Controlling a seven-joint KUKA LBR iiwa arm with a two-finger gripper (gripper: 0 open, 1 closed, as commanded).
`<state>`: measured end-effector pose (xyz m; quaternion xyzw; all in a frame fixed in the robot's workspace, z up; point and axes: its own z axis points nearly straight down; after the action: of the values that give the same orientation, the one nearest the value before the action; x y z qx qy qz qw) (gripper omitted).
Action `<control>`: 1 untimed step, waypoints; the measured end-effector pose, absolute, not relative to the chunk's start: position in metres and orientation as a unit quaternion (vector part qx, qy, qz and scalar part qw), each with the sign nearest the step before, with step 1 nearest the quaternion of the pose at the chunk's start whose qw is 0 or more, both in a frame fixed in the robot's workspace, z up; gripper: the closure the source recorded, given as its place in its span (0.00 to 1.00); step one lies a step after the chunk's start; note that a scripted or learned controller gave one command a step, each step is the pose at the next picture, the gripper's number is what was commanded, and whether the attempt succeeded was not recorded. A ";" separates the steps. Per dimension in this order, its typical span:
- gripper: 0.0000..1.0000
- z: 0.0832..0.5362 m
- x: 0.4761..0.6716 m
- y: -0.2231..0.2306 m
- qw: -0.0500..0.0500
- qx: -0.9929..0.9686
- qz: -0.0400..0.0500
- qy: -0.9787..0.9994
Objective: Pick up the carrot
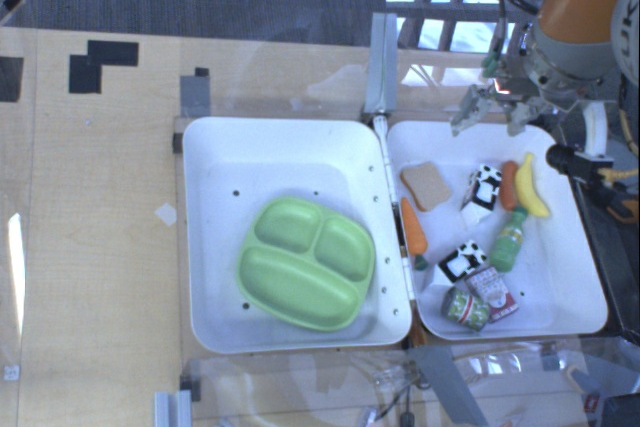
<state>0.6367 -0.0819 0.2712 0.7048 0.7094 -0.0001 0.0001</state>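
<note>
The carrot (413, 227) is a slim orange piece with a green tip. It lies along the left wall of the right bin (590, 300), close to the divider between the bins. My gripper (493, 118) hangs over the far edge of the right bin, well up and to the right of the carrot. Its two fingers (467, 114) are spread apart with nothing between them.
The right bin also holds a bread slice (428, 185), two black-and-white toys (487, 187), a sausage (510, 185), a banana (533, 188), a green bottle (508, 241), a can (465, 307) and a red-white packet (493, 289). A green divided plate (308, 262) lies in the left bin (215, 175).
</note>
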 end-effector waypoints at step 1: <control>0.00 0.211 0.637 -0.138 0.000 0.635 0.000 0.773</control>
<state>0.6368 -0.1377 0.2108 0.6346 0.7729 0.0002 0.0003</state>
